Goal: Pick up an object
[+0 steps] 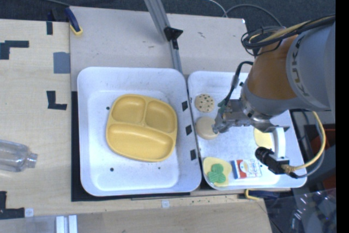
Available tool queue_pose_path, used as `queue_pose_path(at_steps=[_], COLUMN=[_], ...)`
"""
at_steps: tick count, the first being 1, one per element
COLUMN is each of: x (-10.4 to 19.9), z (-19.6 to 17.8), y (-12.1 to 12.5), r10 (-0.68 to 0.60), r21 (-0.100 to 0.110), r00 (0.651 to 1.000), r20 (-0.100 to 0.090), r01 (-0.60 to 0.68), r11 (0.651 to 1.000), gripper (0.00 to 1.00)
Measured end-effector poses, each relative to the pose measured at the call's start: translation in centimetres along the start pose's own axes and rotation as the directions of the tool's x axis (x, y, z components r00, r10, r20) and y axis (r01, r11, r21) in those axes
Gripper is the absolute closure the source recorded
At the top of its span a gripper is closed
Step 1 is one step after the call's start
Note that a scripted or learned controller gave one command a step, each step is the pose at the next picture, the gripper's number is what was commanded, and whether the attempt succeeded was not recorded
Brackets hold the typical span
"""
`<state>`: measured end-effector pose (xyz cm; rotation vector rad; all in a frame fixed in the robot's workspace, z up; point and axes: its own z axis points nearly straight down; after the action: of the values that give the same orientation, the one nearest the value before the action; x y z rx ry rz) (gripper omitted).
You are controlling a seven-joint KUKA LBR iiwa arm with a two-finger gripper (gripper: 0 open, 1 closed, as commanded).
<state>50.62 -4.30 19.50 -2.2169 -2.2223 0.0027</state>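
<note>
Claw [218, 124] low in right bin, touching beige disc [205, 128].

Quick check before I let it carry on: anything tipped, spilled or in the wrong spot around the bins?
Nothing spilled in the bins. One oddity: a clear plastic bottle lies on its side on the bench, left of the left bin. The yellow divided tray sits flat there; the claw hangs over the right bin.
</note>
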Motion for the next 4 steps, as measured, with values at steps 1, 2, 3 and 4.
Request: queue_pose_path(at_steps=[1, 2, 3, 4], x=[-7.4, -0.2, -11.4, -7.1], z=[-0.2, 0.8, 8.9, 8.2], y=[-0.6, 0.7, -0.8, 3.6], r10=[0.009, -0.005, 0.010, -0.004], r21=[-0.001, 0.001, 0.005, -0.004], r00=[1.000, 1.000, 1.000, 1.000], r20=[0.004, -0.002, 0.003, 0.000], r01=[-0.009, 0.005, -0.010, 0.004], r11=[1.000, 1.000, 1.000, 1.000], gripper=[1.00, 1.00, 1.00, 1.00])
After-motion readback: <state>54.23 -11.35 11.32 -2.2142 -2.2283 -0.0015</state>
